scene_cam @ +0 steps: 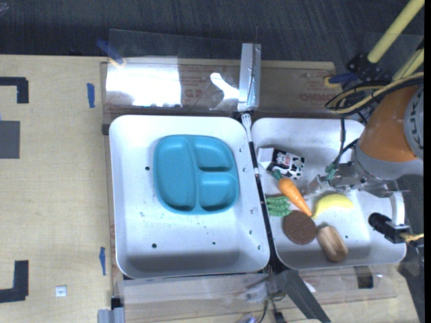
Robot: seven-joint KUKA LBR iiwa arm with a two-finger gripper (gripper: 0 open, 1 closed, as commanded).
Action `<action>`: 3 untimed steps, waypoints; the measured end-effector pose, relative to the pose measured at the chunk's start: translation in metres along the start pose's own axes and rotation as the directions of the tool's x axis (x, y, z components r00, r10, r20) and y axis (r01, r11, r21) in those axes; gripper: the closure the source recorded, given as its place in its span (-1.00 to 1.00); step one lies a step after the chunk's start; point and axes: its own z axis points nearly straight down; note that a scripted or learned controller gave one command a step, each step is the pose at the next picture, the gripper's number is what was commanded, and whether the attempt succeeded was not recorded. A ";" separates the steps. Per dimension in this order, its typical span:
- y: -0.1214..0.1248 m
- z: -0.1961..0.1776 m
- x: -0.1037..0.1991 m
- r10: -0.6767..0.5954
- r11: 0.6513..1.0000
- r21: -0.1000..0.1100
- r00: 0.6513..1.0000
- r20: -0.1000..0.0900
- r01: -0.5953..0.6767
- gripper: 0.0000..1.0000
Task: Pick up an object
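1. The gripper [335, 174] is in the right bin [303, 130], just beside the yellow lemon [335, 203]; its fingers I cannot tell.
2. A carrot [295, 196], brown cookie [298, 227] and wooden piece [331, 242] crowd near.
3. The left bin [135, 241] holds a blue plate [196, 173].

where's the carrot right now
The carrot lies in the right bin, near its left wall, slanting down toward the brown disc, with the yellow lemon just to its right and a green piece on its left.

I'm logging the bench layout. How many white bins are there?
2. The left bin holds a blue divided plate; the right bin holds the small objects, its right side partly hidden by the arm.
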 end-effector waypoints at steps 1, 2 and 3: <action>-0.011 -0.001 0.065 -0.074 0.997 -0.003 0.997 -0.002 0.074 -1.00; 0.071 0.001 0.039 0.044 0.999 0.000 0.999 0.000 -0.044 -1.00; 0.102 0.002 0.038 0.069 0.996 0.065 0.998 -0.004 -0.068 -1.00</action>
